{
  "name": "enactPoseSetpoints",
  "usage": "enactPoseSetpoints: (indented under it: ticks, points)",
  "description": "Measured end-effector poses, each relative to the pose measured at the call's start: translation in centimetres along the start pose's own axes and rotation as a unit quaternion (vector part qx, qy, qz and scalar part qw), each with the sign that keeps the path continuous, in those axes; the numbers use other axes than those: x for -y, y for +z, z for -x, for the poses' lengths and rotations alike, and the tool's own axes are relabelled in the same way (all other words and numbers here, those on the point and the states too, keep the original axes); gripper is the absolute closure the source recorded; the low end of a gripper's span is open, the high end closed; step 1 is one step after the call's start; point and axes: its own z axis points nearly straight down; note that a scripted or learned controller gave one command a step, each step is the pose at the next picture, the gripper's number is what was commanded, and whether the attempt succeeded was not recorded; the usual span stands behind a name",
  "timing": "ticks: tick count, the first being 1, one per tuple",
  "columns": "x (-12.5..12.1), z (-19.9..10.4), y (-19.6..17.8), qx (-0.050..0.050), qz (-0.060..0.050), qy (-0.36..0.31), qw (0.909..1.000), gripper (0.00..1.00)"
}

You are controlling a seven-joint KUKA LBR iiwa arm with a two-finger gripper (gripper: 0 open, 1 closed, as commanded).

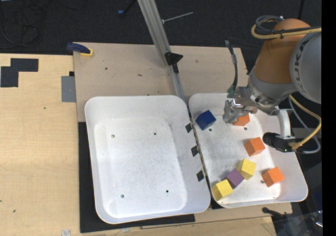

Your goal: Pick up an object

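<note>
Low over the right bin [294,190], hand [233,113] beside an orange cube [241,120].

The table [126,72] is pale wood and carries two shallow white bins side by side: the left bin [100,119] and the right bin [294,190]. A slanted metal rail [155,20] rises from the table behind them, and a small blue-and-yellow clamp [80,49] sits at its far left corner.

Beside the grey gripper [234,113] an orange cube [241,120] is seen, a blue cube [205,119] to its left, and below it two more orange cubes [254,146] [272,176], two yellow cubes [247,168] [222,189] and a purple cube [234,178], all in a white bin [294,190].
</note>
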Motion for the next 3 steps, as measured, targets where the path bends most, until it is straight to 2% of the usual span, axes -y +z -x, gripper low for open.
enactPoseSetpoints:
  ticks: [2, 3]
  points:
    - [3.0, -11.2, -1.8, 0.000, 0.000, -0.001, 1.0000, 1.00]
    - [2.8, -15.6, -2.1, 0.001, 0.001, 0.000, 1.0000, 1.00]
